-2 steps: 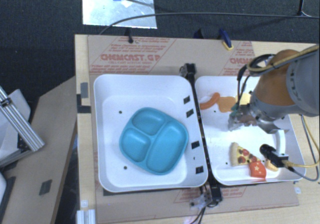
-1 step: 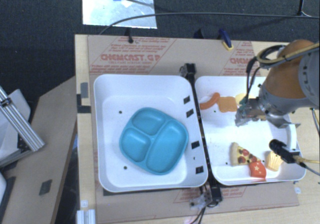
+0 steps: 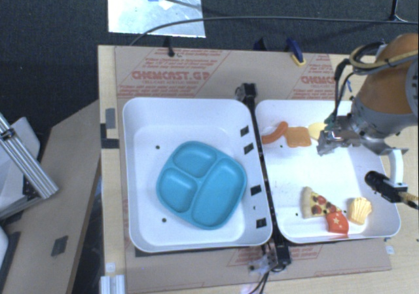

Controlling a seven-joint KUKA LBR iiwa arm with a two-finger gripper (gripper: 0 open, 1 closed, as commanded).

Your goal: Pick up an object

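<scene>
The grey two-finger gripper is hovering low in the right-hand shallow white bin, approaching the pale yellow rounded toy beside the orange toy piece. Its grip state cannot be told. Next, judged: descending squarely.

One fixed camera, mounted above the surface, looks down at a slant from moderate height. Both white bins fall within frame: left bin, right bin. The arm enters from the right.
</scene>
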